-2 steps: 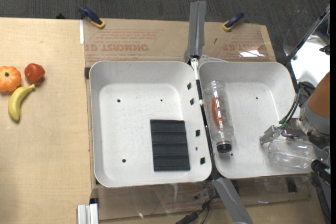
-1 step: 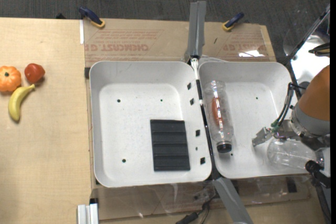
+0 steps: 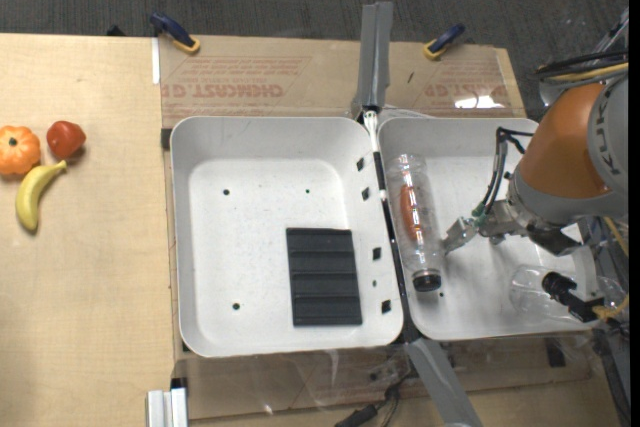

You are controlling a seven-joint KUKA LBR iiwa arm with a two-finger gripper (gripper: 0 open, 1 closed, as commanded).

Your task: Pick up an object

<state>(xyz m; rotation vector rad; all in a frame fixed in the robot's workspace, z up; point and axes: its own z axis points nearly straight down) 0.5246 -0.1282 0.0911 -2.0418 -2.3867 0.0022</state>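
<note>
A clear plastic bottle (image 3: pixel 413 220) with an orange label and a black cap lies lengthwise along the left side of the right bin (image 3: pixel 455 140). My gripper (image 3: pixel 462 235) hangs low over the right bin, just right of the bottle's lower half and close to it. A black ridged block (image 3: pixel 323 277) lies flat in the left bin (image 3: pixel 250 155), toward its front right. A clear, glassy object (image 3: pixel 530 292) rests at the front right of the right bin, partly under the arm.
The orange-banded arm (image 3: pixel 565 155) covers the right bin's right side. On the wooden bench at far left lie a banana (image 3: pixel 33 195), an orange fruit (image 3: pixel 16 151) and a red fruit (image 3: pixel 65 139). Two clamps (image 3: pixel 175 32) hold cardboard behind the bins.
</note>
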